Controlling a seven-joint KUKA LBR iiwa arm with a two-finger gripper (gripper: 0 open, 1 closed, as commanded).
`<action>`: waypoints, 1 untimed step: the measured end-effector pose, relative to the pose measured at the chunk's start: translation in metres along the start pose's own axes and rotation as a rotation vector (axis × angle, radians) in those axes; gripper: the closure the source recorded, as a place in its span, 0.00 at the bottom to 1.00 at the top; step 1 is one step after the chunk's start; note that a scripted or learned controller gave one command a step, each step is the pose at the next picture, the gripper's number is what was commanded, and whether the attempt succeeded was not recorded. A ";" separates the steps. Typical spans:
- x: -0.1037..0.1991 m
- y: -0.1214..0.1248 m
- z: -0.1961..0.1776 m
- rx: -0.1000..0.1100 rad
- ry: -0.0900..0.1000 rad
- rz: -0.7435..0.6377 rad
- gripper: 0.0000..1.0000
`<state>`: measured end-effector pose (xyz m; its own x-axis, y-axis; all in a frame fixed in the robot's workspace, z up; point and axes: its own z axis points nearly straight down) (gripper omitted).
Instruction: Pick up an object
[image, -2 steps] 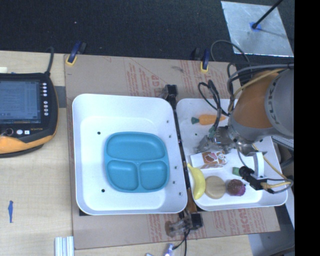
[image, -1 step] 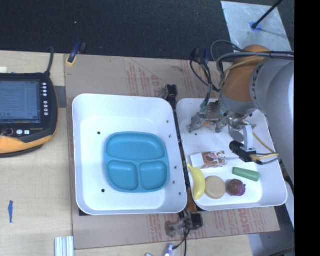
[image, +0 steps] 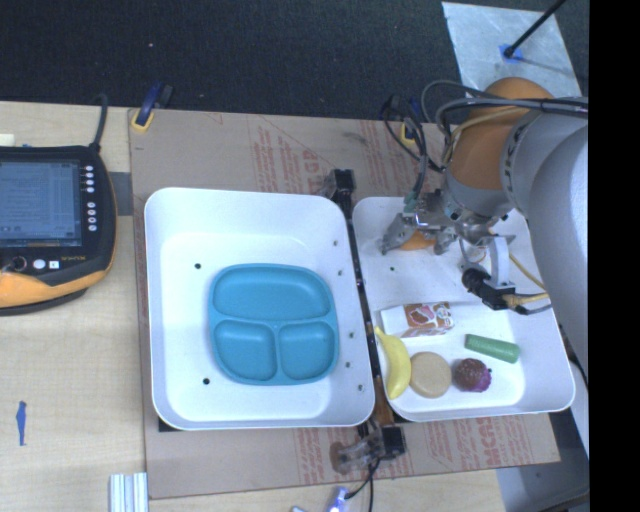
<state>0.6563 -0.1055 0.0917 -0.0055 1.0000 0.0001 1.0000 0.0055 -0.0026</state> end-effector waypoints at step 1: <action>-0.053 0.000 -0.043 -0.001 -0.001 0.003 0.00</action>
<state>0.6565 -0.1587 0.1350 -0.0021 1.0000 -0.0010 1.0000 0.0021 -0.0011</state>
